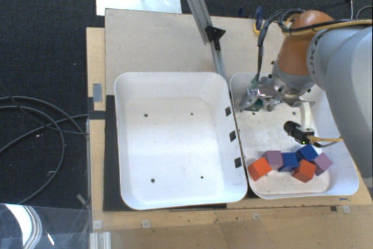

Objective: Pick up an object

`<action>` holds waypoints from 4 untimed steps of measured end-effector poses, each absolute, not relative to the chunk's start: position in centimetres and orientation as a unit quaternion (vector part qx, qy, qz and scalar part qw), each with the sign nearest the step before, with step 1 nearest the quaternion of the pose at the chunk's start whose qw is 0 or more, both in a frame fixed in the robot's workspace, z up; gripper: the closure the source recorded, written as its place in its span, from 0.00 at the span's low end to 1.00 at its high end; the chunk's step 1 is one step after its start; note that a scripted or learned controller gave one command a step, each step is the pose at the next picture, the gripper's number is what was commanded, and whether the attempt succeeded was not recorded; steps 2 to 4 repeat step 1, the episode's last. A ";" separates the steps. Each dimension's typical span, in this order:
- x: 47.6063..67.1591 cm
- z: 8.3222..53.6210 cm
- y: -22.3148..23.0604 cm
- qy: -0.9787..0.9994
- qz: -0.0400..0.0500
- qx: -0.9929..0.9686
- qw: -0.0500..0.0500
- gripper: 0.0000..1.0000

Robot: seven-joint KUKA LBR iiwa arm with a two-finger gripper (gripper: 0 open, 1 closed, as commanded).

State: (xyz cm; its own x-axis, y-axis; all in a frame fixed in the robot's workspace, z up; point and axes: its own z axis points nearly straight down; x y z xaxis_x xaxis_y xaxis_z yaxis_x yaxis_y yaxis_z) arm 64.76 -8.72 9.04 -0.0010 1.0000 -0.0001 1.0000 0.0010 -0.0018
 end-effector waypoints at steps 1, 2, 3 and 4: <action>69.1 9.1 -15.1 -0.706 0.001 -0.708 0.002 0.00; 69.1 9.1 -15.1 -0.706 0.001 -0.708 0.002 0.00; 69.1 9.1 -15.1 -0.706 0.001 -0.708 0.002 0.00; 69.1 9.1 -15.1 -0.706 0.001 -0.708 0.002 0.00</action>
